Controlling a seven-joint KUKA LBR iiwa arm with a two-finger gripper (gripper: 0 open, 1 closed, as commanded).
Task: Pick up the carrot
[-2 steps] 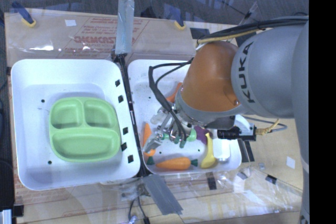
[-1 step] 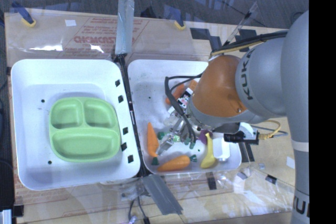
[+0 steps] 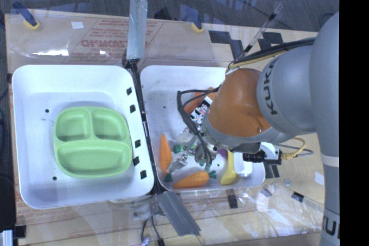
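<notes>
- My gripper (image 3: 193, 152) hangs low in the right bin (image 3: 151, 101); how it's set, I cannot tell.
- Approach step: one carrot (image 3: 165, 152) lies by the bin's left wall, another (image 3: 191, 180) along its near edge.
- Next, centre over one carrot.

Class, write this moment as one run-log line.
arm: over right white bin | gripper: low among items | orange carrot: lying in bin, not lifted
</notes>
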